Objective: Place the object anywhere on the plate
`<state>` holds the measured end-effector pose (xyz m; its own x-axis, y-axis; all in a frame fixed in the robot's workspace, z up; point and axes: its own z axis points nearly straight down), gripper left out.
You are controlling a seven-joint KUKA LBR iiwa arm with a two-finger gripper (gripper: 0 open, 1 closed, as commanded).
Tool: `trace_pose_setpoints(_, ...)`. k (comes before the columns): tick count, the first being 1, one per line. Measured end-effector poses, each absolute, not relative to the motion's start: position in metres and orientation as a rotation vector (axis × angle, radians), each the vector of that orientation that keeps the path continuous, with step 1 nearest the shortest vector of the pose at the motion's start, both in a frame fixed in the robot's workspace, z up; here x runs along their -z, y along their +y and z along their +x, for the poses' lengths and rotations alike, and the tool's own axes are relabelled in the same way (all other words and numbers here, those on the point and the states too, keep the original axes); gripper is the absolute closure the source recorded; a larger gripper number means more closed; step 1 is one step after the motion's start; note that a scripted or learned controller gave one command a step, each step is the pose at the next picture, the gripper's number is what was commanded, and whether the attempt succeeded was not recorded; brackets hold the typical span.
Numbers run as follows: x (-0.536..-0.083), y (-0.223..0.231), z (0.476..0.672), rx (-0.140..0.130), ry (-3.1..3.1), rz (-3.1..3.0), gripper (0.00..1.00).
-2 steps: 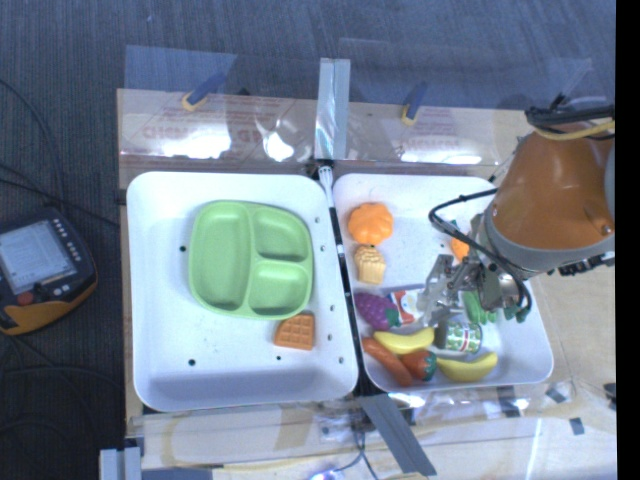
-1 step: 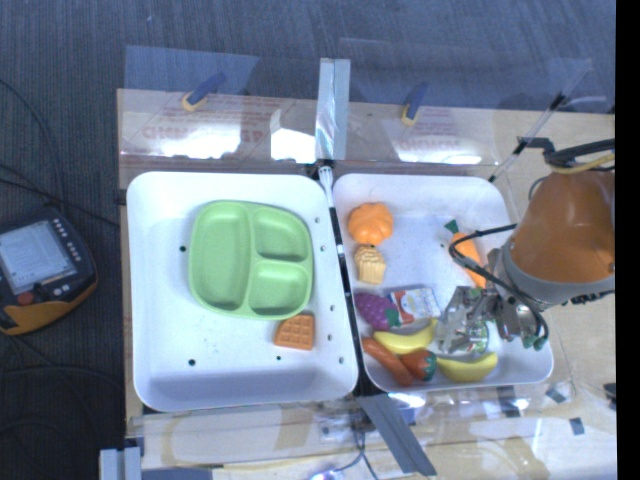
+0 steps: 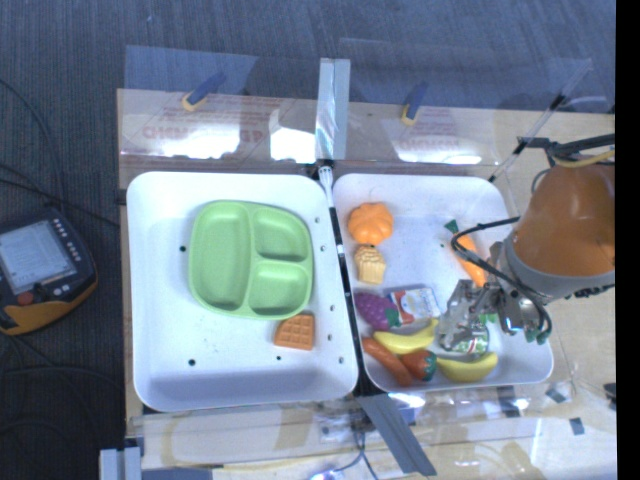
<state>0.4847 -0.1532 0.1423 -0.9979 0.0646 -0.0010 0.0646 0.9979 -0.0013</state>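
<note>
Nearest the camera, along the front wall of the right bin [image 3: 530, 368], lie a yellow banana [image 3: 468, 367], a second banana [image 3: 405, 341] and a carrot [image 3: 388, 360] with a red piece beside it, all crowded together. The end effector [image 3: 465, 323] hangs just above this heap, between the two bananas, its metal parts low over the toys; whether its fingers stand wide or narrow cannot be told, and nothing shows clearly between them. Just behind it sit a small white packet [image 3: 410, 303] and a purple grape bunch [image 3: 372, 309], touching each other. The arm [image 3: 570, 223], grey with its orange band, comes in over the right rim of this bin.

In the left bin [image 3: 160, 368], a waffle [image 3: 295, 331] lies on the floor just beside the front right corner of the plate [image 3: 250, 258], close to it but not on it. The plate is green, with three compartments, and sits near the bin's middle.

Farther back in the right bin are a pale corn piece [image 3: 370, 263], an orange [image 3: 370, 222] behind it, and an orange carrot [image 3: 470, 263] with a green top near the arm.

Beyond the bins the desk [image 3: 460, 133] carries clear sheets. A handheld controller [image 3: 45, 263] lies on the floor to the left.
</note>
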Motion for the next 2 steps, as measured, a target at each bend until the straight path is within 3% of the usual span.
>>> trace_pose_setpoints(1,-0.0918,-0.1461,0.4869,0.007,3.134,-0.042,1.00)
trace_pose_setpoints(2,-0.1015,-0.1461,0.4880,0.010,3.131,-0.041,1.00)
